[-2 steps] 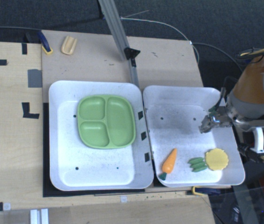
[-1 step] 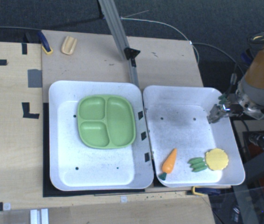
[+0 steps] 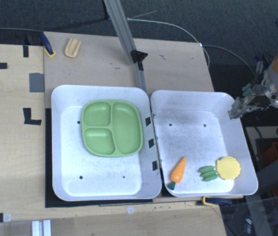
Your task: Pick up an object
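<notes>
Fingers (image 3: 238,109): mine, at the right bin's (image 3: 188,102) far right rim; open or shut, I cannot tell.
Carrot (image 3: 178,169): right bin, near edge.
Pineapple (image 3: 226,168): beside carrot.
Plate (image 3: 112,128): left bin (image 3: 65,181).

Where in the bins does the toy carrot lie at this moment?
The toy carrot lies in the right bin, near its front-left corner, tilted. The yellow pineapple toy is its nearest neighbour, to its right.
</notes>
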Action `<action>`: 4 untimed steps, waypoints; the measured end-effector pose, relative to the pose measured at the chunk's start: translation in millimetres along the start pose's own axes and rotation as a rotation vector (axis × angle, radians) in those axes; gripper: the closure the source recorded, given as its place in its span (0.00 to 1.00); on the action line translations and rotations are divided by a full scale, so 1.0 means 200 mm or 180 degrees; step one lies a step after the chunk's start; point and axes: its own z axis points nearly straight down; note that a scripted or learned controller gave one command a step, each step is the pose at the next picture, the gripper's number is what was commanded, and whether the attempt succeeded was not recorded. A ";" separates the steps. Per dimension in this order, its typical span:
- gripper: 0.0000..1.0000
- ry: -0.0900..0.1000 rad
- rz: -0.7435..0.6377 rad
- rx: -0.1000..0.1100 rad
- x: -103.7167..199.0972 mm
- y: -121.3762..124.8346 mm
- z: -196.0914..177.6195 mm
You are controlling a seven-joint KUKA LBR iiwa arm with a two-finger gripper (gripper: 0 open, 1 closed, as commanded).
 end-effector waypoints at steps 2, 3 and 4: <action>1.00 0.0014 -0.0019 0.0021 0.54 0.04 0.06; 1.00 0.0015 -0.0016 0.0027 0.82 0.02 0.13; 1.00 0.0014 -0.0019 0.0020 1.09 0.05 0.10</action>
